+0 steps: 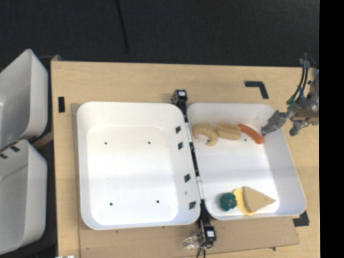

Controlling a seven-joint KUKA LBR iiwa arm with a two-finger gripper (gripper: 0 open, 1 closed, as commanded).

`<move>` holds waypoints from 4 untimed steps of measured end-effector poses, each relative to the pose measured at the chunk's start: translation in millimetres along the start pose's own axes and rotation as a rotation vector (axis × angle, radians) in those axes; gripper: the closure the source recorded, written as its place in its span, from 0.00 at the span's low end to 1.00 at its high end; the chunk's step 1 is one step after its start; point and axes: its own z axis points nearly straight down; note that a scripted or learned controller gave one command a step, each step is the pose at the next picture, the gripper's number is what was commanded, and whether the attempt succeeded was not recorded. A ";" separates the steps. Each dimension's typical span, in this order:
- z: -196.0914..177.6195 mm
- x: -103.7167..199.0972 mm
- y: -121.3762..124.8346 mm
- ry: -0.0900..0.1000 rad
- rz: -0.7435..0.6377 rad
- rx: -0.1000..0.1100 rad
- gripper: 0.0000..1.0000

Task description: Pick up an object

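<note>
**Gripper at edge of right bin, food toys within**

The gripper [285, 123] hangs over the far right rim of the right bin [285, 160], at the edge of the camera view. Two grey fingers [273, 122] show, one angled down to the left and the other nearer the frame's edge, set apart with nothing between them. The left fingertip sits just beside the end of an orange sausage [251, 133], though whether it touches cannot be told.

The sausage lies at a slant in the bin's upper part. Just to its left is a tan roll [228, 131], and left of that a curled croissant [206, 134], the three forming a loose row. In the bin's lower part, near the front rim, a tan wedge [258, 199] rests against a yellow piece [240, 200], with a green lump [228, 201] touching the yellow piece on its left.

The left bin [129, 163] stands beside the right, the two joined along a seam with black clips [179, 96]. Both rest on a wooden bench [118, 79]. White containers [21, 144] stand at the far left.
</note>
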 end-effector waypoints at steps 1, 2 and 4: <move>117.8 36.0 66.9 0.001 -0.006 0.003 0.00; 166.1 102.1 103.1 -0.001 -0.007 -0.003 0.00; 146.9 21.0 110.9 -0.002 -0.004 -0.012 1.00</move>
